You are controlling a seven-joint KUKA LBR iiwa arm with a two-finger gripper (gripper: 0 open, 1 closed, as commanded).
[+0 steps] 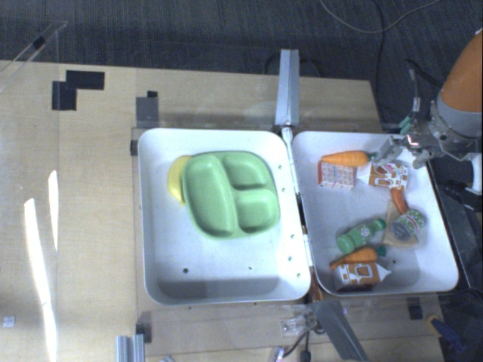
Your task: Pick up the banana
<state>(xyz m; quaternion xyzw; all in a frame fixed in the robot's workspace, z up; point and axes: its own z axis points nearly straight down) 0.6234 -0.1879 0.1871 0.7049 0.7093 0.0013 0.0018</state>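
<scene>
The gripper [400,143] is hovering over the right bin's [445,274] far corner, its grip impossible to judge from here; the banana [176,179] is lying in the left bin [219,289], tucked beneath the green divided plate [229,193].

Even overhead light washes the counter [83,202]; pale glare streaks fall far from the end effector [400,143], soft shadow pools inside the white bins [219,289], and the frame is slightly soft.

Green tray [230,193] over the banana [176,179]; open bin floor [219,277] below.
</scene>
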